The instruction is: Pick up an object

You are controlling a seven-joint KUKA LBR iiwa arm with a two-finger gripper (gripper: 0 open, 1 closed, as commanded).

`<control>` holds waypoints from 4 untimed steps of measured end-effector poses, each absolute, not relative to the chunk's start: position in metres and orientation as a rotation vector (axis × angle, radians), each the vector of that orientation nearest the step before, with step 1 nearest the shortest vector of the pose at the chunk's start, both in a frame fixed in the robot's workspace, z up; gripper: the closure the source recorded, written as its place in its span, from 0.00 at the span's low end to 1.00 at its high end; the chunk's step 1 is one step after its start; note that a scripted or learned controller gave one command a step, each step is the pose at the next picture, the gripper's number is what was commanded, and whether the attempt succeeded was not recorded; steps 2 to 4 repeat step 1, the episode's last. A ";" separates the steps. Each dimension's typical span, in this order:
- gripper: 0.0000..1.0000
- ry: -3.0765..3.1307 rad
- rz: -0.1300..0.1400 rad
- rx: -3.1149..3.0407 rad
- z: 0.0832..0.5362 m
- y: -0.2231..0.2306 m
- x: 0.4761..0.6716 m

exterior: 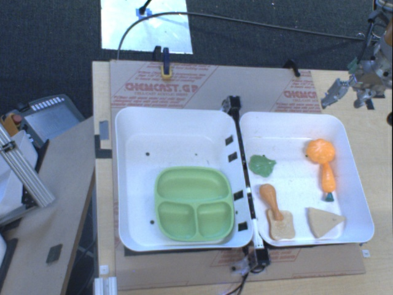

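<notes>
I see the two-finger metal gripper (351, 93) at the upper right of the frame, above the right white bin's (288, 123) far corner, fingers spread, nothing between them. Right bin holds a green leafy toy (262, 164), orange carrot-like toy (323, 163), tan drumstick-shaped toy (276, 212) and beige wedge (323, 221). Left white bin (172, 125) holds a green divided plastic plate (194, 203), lower centre.

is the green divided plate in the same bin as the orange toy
No, the green divided plate lies in the left bin, while the orange toy lies in the right bin.
</notes>
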State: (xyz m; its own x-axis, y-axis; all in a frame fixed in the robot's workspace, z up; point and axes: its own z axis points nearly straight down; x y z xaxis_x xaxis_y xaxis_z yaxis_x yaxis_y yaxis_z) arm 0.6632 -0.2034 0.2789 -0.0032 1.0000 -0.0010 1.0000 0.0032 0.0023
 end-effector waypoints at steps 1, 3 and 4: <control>0.00 2.225 -0.003 2.221 0.216 -0.205 0.663; 0.00 2.225 -0.003 2.221 0.216 -0.205 0.663; 0.00 2.225 -0.003 2.221 0.216 -0.205 0.663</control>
